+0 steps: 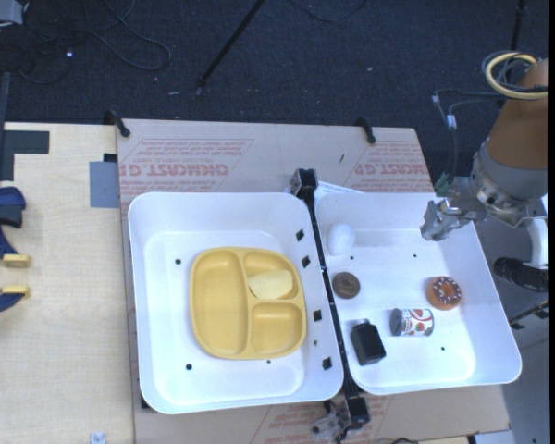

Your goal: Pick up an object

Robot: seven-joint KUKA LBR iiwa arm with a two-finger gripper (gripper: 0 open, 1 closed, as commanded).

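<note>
- Nearest the camera, in the right bin, a black block lies by the divider, a small red-and-white can just beside it.
- A sprinkled doughnut sits near the can, a brown disc and a white ball farther up.
- Left bin holds a yellow divided tray with a pale piece in one compartment.
- Tool hovers at the right bin's far rim, holding nothing; its spread cannot be told.
</note>
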